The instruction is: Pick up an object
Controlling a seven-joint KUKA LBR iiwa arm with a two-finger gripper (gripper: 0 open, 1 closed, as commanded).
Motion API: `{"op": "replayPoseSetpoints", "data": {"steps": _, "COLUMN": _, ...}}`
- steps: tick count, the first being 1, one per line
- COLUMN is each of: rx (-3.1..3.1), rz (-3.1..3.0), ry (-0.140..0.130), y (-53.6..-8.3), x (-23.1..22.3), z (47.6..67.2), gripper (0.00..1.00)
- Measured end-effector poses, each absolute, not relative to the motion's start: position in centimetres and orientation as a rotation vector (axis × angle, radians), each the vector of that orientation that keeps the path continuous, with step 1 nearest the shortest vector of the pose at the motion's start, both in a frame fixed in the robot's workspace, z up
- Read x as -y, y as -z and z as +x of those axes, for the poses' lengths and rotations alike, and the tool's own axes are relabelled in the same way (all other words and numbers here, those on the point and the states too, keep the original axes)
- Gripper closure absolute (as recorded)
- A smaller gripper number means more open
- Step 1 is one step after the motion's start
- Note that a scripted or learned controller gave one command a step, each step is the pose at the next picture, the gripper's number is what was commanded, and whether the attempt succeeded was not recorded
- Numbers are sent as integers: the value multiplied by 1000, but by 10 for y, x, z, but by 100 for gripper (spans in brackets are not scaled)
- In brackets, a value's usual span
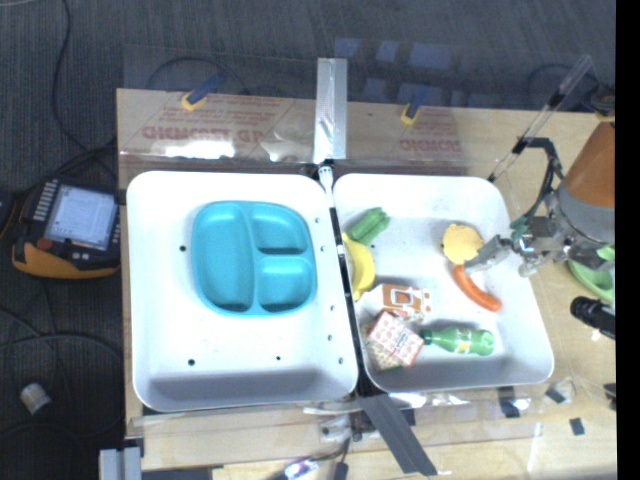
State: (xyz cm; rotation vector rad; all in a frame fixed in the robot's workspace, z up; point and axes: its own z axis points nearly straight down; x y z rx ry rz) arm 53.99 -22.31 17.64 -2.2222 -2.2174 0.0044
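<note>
The right bin (430,196) holds several items. There is a green vegetable (366,225) and a banana (359,266) by its left wall. A yellow round piece (461,242) and an orange-red sausage (477,288) lie towards the right. A small orange-and-white carton (404,300), a patterned packet (393,341) and a green bottle (460,341) lie near the front. My gripper (492,255) reaches in over the bin's right rim. It is low, just right of the yellow piece and above the sausage's upper end. Nothing visibly hangs from it.
The left bin (160,368) bears a blue divided tray (255,255). A metal post (330,108) stands behind the seam between the bins. Green and black bits (590,278) lie on the bench right of the right bin, under the arm (590,193).
</note>
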Motion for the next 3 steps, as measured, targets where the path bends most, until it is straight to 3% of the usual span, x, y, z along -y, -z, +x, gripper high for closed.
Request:
{"op": "replayPoseSetpoints", "data": {"steps": 1, "rx": 2219, "rz": -2217, "ry": 14, "y": -97, "x": 212, "z": 537, "gripper": 0}}
{"op": "replayPoseSetpoints", "data": {"steps": 2, "rx": 2217, "rz": -2216, "ry": 9, "y": -104, "x": 213, "z": 536, "gripper": 100}}
{"op": "replayPoseSetpoints", "data": {"steps": 3, "rx": 2170, "rz": -2273, "ry": -5, "y": -214, "x": 187, "z": 586, "gripper": 100}}
